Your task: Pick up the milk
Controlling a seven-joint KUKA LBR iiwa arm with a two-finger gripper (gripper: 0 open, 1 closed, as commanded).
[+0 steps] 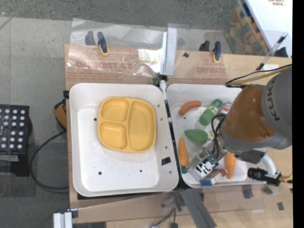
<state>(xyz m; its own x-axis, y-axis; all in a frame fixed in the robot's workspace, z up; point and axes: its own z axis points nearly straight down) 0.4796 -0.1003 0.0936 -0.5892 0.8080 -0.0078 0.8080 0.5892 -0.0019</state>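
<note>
The milk (207,166) lies low in the right bin (190,95), between two carrots (183,152). The gripper (203,161) is right on it. It should go straight down and squeeze the milk's middle.

Yellow tray (127,124), white bins (85,141)

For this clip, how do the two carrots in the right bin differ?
The carrot by the divider is long and slim; the carrot under the arm looks shorter and stubbier. The first lies at the right bin's left wall, well apart from the arm; the second sits at the front right, partly covered by the arm's wrist. The first shows a green tip at its near end; the second shows none. Both are orange and lie roughly lengthwise, front to back.
</note>
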